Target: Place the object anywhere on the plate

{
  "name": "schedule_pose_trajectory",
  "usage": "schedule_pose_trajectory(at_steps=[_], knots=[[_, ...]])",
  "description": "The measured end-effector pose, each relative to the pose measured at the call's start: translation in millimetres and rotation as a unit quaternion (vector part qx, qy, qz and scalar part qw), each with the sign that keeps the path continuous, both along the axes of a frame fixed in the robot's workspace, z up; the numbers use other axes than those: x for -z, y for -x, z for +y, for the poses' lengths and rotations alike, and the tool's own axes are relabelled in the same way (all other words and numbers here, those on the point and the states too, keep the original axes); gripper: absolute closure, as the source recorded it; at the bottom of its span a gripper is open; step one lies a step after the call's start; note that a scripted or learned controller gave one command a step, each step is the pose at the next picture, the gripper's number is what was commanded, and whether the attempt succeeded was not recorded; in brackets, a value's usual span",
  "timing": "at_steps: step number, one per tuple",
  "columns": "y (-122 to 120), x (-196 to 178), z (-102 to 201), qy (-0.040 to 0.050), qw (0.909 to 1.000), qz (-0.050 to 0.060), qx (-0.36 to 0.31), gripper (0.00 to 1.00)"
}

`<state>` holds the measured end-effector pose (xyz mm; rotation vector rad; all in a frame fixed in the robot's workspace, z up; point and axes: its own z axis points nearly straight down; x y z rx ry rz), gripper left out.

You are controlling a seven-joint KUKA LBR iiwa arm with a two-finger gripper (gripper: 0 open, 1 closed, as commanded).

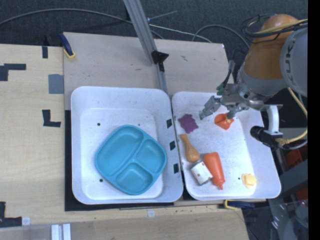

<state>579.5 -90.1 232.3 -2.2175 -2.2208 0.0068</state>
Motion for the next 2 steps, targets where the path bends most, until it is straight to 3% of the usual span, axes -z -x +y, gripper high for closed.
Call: schedule_pose_trajectory(at_steps=[2], knots=[[-11,103,0,0.0000,1.0000,0.001,0.000,0.00]])
